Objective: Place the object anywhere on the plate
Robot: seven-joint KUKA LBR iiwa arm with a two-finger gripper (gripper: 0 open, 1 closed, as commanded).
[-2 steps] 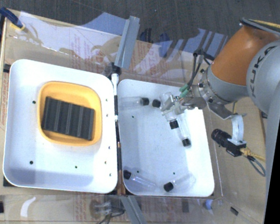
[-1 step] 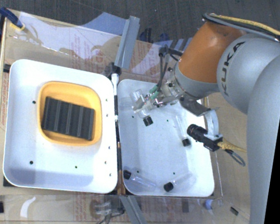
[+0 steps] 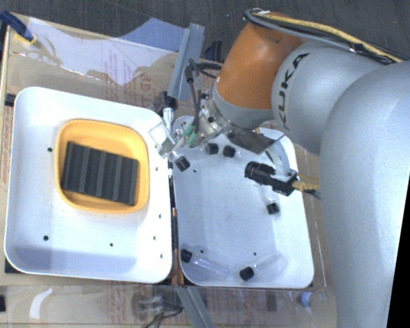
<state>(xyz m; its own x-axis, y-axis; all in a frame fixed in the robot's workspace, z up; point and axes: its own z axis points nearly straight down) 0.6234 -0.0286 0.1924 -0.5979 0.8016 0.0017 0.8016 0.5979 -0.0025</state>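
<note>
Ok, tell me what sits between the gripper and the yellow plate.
Nothing loose. The gripper hangs over the right bin's upper-left corner; only the two bins' adjoining rims separate it from the plate. A dark ridged block covers the plate's middle.

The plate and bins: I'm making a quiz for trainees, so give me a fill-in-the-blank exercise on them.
The yellow plate lies in the ____ bin.
On the plate rests a dark ____ block.
The arm's band is ____.
The claw sits near the ____ edge of the bins.

Missing: left; ribbed; orange; far
</note>
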